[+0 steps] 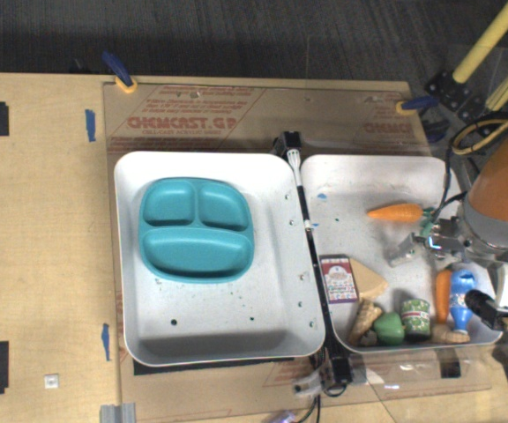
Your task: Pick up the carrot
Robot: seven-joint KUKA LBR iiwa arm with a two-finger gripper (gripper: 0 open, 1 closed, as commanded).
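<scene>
1. Cluttering the right bin's (360,167) near edge: a green can (416,316), a green pepper (388,327), a small red box (338,279).
2. From the right, the arm (499,203) reaches in, its gripper (417,243) low over the bin floor; whether the fingers are spread cannot be told.
3. Just above the gripper, the carrot (394,211) lies flat, long axis left-right, tip pointing left.
4. A teal divided plate (197,228) sits in the left bin (139,307).

carrot (394,211): orange, green tip, just left of the gripper (410,249)
divided plate (197,229): teal, far left of it
bins (210,324): white
small box (339,279): dark red, patterned
can (416,316): green
</scene>
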